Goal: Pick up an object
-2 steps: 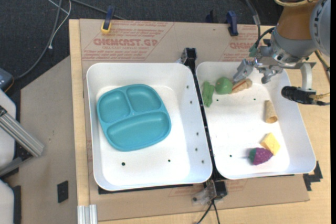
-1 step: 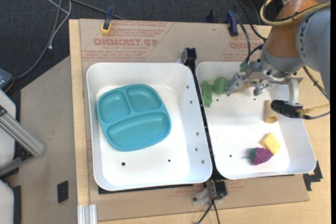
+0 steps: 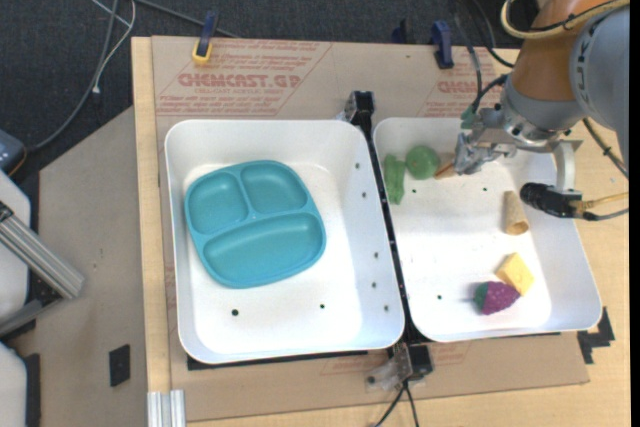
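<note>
My gripper (image 3: 468, 162) reaches down into the back of the right bin (image 3: 450, 300), just right of a green leafy toy (image 3: 421, 160) and a second green piece (image 3: 395, 181). A small orange bit shows right at the fingertips, between the gripper and the green toy; whether it is held I cannot tell. Further right lies a tan cork-like cylinder (image 3: 514, 212). Near the bin's front right sit a yellow block (image 3: 516, 271) and a purple grape-like toy (image 3: 494, 297), touching each other.
The left bin (image 3: 190, 315) holds a teal divided plate (image 3: 256, 221). A black clamp (image 3: 358, 105) sits at the back where the two bins meet. A black cable and fitting (image 3: 552, 199) hang off the wrist over the right bin's right side.
</note>
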Robot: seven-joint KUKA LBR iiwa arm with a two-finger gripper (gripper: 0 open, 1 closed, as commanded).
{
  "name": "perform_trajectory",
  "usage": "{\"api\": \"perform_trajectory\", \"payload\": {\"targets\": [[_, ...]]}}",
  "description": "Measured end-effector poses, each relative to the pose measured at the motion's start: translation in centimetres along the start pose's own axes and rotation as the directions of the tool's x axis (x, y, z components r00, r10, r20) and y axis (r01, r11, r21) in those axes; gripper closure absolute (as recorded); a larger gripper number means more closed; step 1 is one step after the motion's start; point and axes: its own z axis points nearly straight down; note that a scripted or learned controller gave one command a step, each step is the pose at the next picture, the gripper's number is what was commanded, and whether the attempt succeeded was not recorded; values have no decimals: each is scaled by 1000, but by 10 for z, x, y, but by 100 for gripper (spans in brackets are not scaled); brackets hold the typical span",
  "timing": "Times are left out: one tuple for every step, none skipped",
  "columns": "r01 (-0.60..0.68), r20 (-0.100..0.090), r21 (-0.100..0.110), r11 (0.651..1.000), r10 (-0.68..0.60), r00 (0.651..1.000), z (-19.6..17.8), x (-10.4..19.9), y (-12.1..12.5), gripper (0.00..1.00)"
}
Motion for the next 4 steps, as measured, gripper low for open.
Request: {"api": "perform_trajectory", "payload": {"targets": [[2,2,-9,1000,-2,1000,-56,8,9,100],[2,3,-10,1000,-2,1000,-116,0,16,100],[1,2,-9,1000,-1,1000,-160,0,18,100],[7,-3,1,1000,-7,1000,-154,62,12,100]]}}
